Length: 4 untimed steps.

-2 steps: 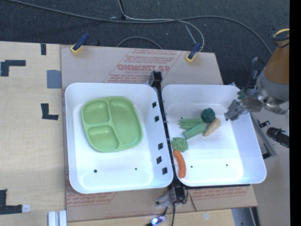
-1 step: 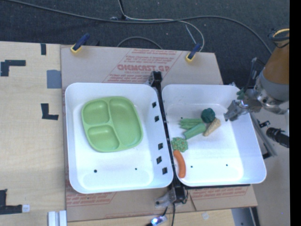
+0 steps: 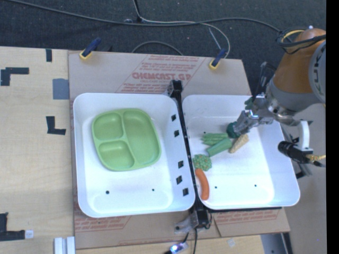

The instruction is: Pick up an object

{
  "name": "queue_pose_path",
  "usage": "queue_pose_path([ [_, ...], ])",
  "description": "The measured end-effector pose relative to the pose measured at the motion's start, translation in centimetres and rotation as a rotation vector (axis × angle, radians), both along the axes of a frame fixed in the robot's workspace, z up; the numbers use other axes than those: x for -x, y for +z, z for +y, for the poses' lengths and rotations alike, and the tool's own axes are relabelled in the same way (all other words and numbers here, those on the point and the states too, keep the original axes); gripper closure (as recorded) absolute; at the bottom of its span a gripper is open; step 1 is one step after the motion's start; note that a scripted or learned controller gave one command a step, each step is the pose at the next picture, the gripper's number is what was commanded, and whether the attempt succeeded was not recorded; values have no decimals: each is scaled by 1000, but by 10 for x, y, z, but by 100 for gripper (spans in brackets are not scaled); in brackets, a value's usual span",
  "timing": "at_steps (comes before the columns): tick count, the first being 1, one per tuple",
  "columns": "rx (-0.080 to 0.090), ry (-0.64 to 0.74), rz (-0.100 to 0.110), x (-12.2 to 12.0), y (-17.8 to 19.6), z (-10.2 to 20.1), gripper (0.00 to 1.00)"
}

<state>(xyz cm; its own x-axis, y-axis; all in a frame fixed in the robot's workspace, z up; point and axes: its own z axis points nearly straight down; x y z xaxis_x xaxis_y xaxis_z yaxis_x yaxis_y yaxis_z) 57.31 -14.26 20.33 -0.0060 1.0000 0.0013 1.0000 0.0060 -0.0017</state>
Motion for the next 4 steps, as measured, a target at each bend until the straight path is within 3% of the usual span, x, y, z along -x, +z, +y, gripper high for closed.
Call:
queue_pose_path([
  [3, -1, 1, -1, -32, 21, 166, 100],
  [4, 0, 0, -1, -49, 20, 207, 100],
])
